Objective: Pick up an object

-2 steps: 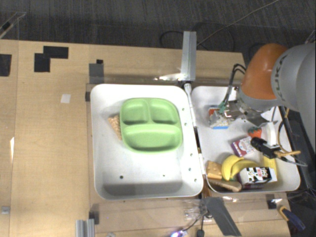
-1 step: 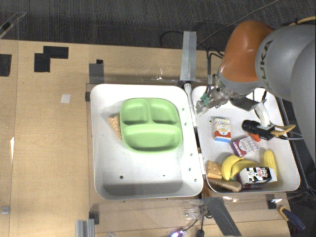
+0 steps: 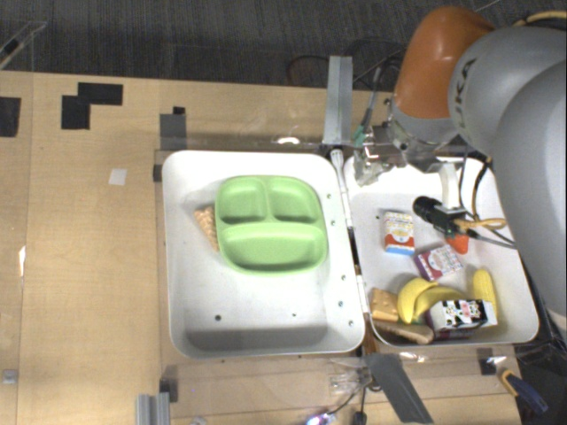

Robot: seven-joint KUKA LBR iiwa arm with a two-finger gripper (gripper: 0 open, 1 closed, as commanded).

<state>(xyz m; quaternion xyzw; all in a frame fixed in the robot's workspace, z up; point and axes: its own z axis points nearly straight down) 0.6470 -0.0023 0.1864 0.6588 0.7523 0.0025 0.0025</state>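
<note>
I see gripper at far edge of right bin, above divider, nothing visibly held; spread I cannot tell. Bananas, small cartons lie in right bin. Green tray sits in left bin.

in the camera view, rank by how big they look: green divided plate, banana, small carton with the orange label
1. green divided plate, by far the largest
2. banana
3. small carton, close to the banana in apparent size, so this order is unsure

Bright overhead light, soft shadows, slight blur
</note>
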